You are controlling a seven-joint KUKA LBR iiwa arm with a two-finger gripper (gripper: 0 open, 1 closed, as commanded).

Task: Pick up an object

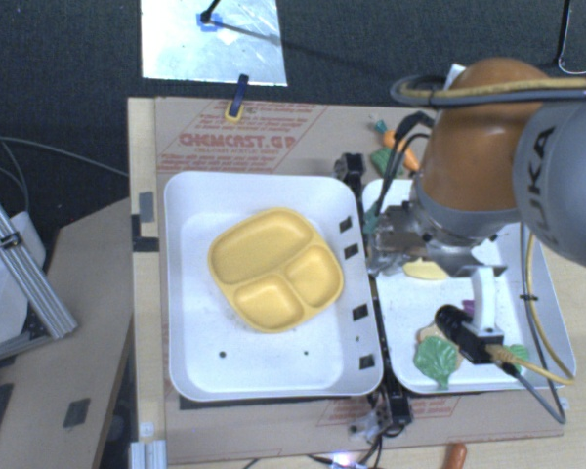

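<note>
The gripper (389, 237), grip state impossible to tell, hangs at the right bin's (405, 311) left edge and may snag its wall.

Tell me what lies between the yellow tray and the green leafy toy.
Camera view: only the two bins' meeting rims and a black clip lie between them.

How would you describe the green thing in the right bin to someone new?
Take the right bin of the two white ones, under the arm. At its bottom edge in the view lies a flat, crinkled green leaf. Its neighbour farther up, a smooth slice, is pale yellow.
</note>
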